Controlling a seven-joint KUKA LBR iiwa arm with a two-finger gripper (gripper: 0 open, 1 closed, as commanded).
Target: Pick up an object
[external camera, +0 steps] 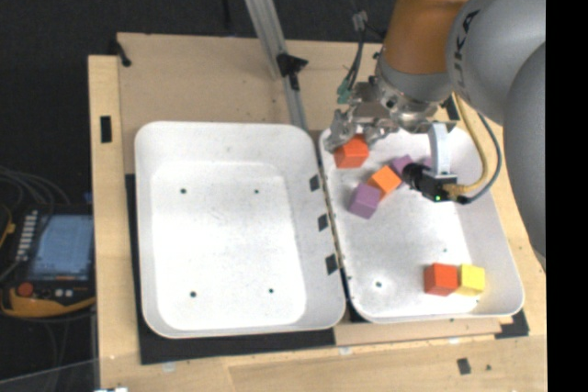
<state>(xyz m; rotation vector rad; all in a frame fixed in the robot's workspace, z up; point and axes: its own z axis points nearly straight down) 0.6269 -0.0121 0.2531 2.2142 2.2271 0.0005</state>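
arm [478, 23]: "KUKA" lettering | tool [349, 135] over red block [351, 152], grip cannot be told | right bin [478, 225]

The two bins [230, 225] look like smooth white plastic, faintly speckled. The counter [184, 78] is pale, matt wood. The arm's orange band [427, 5] shines glossy; the blocks [443, 278] look matt.

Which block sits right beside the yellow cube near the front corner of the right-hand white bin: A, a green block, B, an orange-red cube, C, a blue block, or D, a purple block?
B: the small yellow cube lies against an orange-red cube in the front right corner of the shallow white right-hand bin, while the purple block lies farther back.
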